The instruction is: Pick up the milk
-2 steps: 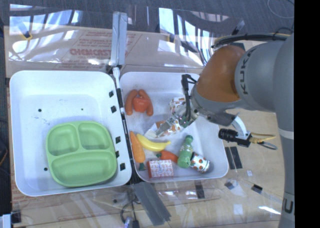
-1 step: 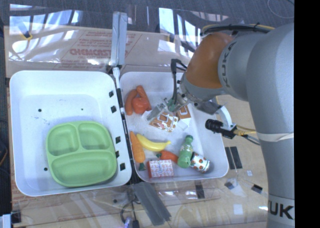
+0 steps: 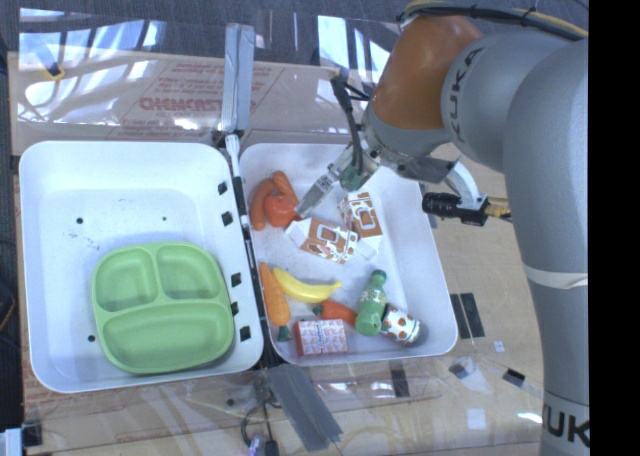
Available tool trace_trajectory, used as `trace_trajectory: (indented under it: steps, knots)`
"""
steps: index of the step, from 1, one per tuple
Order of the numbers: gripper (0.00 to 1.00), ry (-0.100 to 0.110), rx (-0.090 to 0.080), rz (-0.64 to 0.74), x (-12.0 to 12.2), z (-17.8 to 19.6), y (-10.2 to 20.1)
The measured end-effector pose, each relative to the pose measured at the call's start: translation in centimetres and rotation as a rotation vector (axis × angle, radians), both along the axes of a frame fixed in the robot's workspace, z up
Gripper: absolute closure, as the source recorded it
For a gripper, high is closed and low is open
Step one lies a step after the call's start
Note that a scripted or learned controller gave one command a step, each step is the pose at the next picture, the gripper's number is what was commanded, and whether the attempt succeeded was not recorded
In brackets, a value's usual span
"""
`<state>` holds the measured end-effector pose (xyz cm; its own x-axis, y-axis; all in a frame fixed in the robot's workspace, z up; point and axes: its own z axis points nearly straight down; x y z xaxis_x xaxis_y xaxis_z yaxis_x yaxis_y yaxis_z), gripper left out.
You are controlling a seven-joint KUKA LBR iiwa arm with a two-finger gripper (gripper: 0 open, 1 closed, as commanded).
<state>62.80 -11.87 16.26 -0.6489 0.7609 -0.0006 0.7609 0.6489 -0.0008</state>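
Counting as we go: two white bins are sitting side by side, the left bin (image 3: 40,244) and the right bin (image 3: 435,284). One green divided plate (image 3: 160,309) is lying in the left one, showing three compartments. Over in the right bin, two white cartons with orange-brown print are lying close together, one carton (image 3: 328,239) lower and the other carton (image 3: 362,214) just above it. One yellow banana (image 3: 305,289) is showing, one carrot (image 3: 275,299), one green bottle (image 3: 371,302), one red-labelled box (image 3: 320,337), one spotted can (image 3: 402,325), and one orange-red lump (image 3: 272,204) I cannot name. One grey arm (image 3: 520,94) is reaching in.
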Motion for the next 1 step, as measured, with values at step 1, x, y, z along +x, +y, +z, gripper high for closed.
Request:
trace_trajectory:
  steps: [1]
  knots:
    - [0.00, 0.001, 0.001, 0.100, -5.74, -7.25, -2.79]
